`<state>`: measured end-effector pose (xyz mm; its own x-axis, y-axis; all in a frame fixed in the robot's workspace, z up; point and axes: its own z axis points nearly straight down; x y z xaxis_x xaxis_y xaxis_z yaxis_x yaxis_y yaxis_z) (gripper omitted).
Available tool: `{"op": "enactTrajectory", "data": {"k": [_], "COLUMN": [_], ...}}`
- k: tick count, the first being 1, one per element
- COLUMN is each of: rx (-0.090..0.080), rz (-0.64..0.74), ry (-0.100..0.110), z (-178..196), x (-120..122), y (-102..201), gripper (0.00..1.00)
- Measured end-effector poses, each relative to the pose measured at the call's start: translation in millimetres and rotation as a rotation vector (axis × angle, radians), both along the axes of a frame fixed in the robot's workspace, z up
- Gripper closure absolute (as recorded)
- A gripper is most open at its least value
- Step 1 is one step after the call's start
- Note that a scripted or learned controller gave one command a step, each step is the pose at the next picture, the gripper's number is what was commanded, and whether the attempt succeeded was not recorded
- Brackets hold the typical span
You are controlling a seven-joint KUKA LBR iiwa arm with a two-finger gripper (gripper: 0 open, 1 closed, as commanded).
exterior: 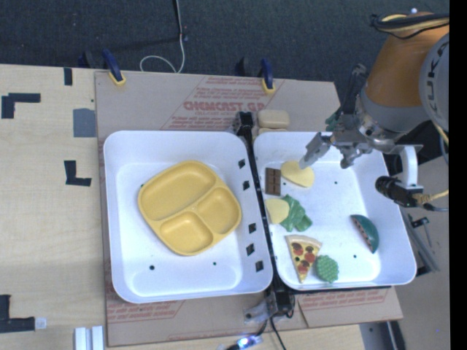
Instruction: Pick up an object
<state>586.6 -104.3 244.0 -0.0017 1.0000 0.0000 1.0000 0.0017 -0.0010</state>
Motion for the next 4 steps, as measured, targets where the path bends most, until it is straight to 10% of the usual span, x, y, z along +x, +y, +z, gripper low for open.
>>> {"op": "enactTrajectory", "data": {"k": [2,4], "rx": [0.001,-0.001], "rz": [-0.001,0.001], "ry": [0.000,-0.004], "z": [-149,-159], "x": [-28,68], "y": [1,8], "gripper": [0.00,0.00]}}
